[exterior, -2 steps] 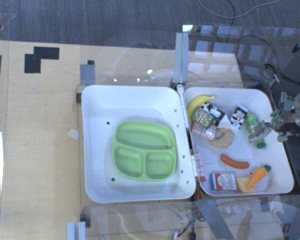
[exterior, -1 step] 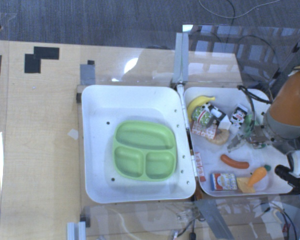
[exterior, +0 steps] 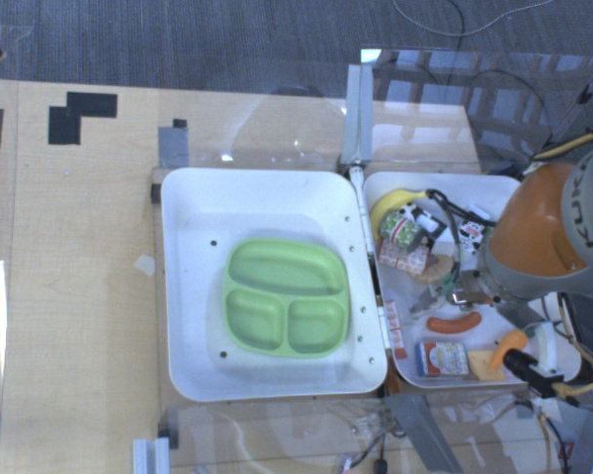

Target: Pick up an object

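Camera view: you look down on two white bins side by side.
Left bin (exterior: 183,265): you see a green tray (exterior: 287,296) with three parts lying flat in it.
Right bin (exterior: 405,368): you see toy food here, a banana (exterior: 393,203), a hot dog (exterior: 455,323), a carrot (exterior: 511,343), a small box (exterior: 442,357).
Arm (exterior: 544,235): it reaches over the right bin.
Gripper (exterior: 462,292): it sits low, just above the hot dog.
Fingers: you cannot tell if they are wide or narrow.
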`<state>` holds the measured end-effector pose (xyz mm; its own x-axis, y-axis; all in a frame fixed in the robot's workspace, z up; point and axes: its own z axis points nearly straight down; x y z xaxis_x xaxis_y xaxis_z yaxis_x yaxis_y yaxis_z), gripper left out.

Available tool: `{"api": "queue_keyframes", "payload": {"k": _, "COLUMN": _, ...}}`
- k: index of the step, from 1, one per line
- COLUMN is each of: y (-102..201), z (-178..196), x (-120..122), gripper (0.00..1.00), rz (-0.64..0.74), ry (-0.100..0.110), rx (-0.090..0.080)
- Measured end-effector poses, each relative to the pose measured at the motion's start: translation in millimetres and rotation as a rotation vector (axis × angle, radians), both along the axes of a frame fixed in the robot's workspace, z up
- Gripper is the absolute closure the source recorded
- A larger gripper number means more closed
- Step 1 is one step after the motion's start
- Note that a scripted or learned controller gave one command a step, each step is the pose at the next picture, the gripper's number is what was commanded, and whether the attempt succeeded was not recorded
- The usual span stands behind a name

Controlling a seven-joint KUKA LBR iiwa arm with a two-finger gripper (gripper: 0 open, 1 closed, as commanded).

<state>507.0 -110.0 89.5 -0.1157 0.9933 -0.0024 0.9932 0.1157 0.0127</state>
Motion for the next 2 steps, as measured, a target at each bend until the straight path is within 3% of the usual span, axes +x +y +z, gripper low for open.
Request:
{"api": "queue_keyframes", "payload": {"k": 1, "y": -1, "z": 0, "x": 4, "gripper": 0.0, "rz": -0.122, "ry": 0.003, "rx": 0.004}}
{"api": "queue_keyframes", "payload": {"k": 2, "y": 1, "z": 0, "x": 37, "gripper": 0.0, "rz": -0.197, "ry": 0.002, "rx": 0.002}}
